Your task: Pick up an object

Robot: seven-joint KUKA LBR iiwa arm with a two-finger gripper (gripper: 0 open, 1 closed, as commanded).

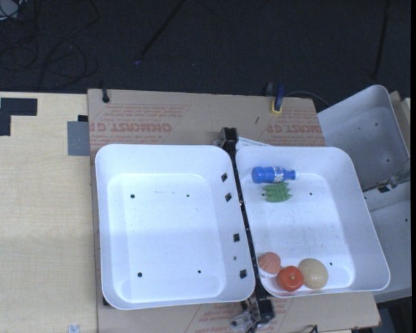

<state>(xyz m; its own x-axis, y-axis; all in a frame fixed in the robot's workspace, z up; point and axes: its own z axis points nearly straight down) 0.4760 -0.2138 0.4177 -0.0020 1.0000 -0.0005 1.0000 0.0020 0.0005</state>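
Observation:
The right bin (364,248) holds a blue bottle (272,175) lying on its side near the far wall. A small green leafy toy (278,193) lies just in front of the bottle. At the near edge sit a pink shell-like piece (269,262), a red tomato-like ball (290,278) and a tan round object (313,272), close together.
The left bin (111,241) stands beside the right one, joined by a black clip strip (237,207). Both rest on a cardboard sheet (166,120) over a wooden bench. A grey metal plate (364,127) leans at the far right.

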